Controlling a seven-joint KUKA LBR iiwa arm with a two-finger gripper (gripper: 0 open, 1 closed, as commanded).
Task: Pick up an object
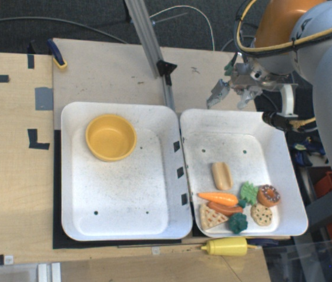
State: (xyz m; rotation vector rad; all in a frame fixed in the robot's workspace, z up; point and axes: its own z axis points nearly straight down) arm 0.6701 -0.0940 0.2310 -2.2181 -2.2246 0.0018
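I see the gripper spread wide, holding nothing, above the right bin's far edge. Seven toy foods cluster at that bin's near edge. One yellow bowl occupies the left bin.

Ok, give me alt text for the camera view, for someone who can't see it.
The gripper hangs with open fingers above the far edge of the right bin, holding nothing. That bin's near corner holds toy food: bread roll, carrot, doughnut. The left bin holds a yellow bowl.
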